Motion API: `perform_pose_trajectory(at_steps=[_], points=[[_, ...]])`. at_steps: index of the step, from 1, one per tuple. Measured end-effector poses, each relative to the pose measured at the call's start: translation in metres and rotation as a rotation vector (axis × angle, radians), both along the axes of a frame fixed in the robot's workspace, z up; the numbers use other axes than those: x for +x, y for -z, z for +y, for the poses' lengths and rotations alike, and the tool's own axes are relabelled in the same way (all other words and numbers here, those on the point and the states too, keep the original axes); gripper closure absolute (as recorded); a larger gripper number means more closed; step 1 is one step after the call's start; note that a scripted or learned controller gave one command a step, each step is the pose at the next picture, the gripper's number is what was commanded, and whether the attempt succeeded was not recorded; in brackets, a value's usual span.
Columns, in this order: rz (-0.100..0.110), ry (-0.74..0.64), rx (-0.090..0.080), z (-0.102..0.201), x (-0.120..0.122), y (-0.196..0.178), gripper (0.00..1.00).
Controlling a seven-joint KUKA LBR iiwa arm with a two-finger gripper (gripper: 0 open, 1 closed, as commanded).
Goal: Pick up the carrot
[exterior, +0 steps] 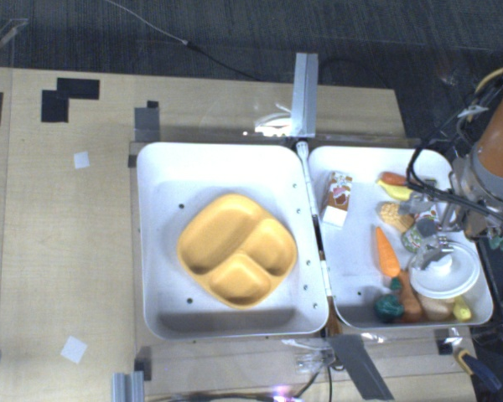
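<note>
Camera view: carrot (pixel 387 252) lies in the right bin (pixel 352 291), near its middle, tip pointing away from the dark green item (pixel 389 307). Gripper (pixel 429 243) hovers just right of the carrot, above a white bowl (pixel 446 280); finger spread cannot be told. Yellow divided plate (pixel 237 248) sits in left bin (pixel 163 224).

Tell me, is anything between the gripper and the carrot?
No, nothing visible. The gripper hangs just right of the carrot in the right bin, with bare bin floor between them. Other toy food lies around, not between.

small carton (pixel 338 198) with printed front, lettering too small to read
</note>
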State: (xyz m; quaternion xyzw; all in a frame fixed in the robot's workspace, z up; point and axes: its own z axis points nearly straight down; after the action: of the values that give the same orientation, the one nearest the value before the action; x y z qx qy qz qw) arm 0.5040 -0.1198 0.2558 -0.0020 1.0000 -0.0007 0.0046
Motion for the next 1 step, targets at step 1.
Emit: perform_pose_trajectory(at_steps=[1], points=[[0.010, 0.108, 0.003, -0.0079, 0.0159, 0.1320, 0.00]])
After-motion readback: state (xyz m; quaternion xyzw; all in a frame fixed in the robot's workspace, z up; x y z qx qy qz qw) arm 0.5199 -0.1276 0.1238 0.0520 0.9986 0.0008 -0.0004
